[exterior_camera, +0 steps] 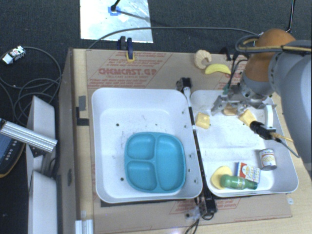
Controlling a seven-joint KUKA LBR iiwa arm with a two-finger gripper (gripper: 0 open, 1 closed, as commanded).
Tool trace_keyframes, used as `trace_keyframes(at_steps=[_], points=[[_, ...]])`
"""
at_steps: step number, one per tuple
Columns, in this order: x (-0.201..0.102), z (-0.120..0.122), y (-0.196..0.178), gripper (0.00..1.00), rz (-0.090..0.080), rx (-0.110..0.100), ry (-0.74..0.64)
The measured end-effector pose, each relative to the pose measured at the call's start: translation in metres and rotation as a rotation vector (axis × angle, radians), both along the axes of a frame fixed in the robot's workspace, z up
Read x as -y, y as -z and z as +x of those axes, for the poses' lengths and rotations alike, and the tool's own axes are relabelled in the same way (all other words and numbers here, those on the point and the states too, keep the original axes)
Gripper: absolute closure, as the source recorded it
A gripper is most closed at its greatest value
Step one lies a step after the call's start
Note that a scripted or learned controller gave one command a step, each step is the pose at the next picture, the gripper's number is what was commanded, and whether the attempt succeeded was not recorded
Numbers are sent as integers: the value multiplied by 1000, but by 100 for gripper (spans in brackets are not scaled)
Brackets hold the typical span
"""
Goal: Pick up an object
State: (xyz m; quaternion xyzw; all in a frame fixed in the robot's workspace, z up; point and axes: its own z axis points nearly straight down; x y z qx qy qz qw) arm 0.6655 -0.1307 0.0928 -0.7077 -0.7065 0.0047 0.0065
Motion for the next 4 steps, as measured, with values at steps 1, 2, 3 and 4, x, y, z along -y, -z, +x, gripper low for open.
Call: trace_keyframes(at_steps=[1,2,3,4], points=[[20,2,-14,0,-2,10,-2],[20,4,-25,100,-5,18,-5],[70,-51,-17,100,-4,17,-3],[69,-51,-17,0,-4,18,-3]])
